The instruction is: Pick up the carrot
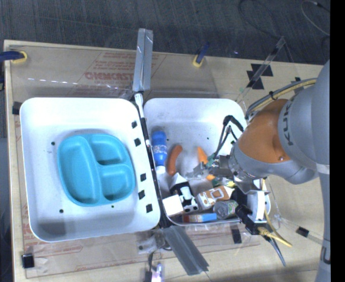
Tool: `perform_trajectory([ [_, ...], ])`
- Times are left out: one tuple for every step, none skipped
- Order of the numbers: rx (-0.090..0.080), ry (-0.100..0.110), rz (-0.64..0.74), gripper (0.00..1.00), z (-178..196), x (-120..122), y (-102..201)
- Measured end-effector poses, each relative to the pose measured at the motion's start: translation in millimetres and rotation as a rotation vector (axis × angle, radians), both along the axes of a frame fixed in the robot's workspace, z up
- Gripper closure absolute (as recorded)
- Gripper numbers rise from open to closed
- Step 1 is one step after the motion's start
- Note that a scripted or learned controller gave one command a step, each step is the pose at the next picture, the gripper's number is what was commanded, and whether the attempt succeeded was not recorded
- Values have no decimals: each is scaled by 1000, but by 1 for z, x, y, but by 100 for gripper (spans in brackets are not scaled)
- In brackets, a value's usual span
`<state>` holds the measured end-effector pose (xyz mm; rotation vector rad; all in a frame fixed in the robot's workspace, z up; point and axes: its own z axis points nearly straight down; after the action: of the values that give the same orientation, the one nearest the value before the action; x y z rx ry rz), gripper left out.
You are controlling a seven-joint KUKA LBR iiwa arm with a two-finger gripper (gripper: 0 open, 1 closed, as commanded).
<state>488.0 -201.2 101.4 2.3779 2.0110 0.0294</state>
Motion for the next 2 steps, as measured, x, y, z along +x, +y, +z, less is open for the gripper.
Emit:
perform_trajectory([
  [5,18,4,100,5,-5,0],
  [16,36,-331,100,128,-11,58],
])
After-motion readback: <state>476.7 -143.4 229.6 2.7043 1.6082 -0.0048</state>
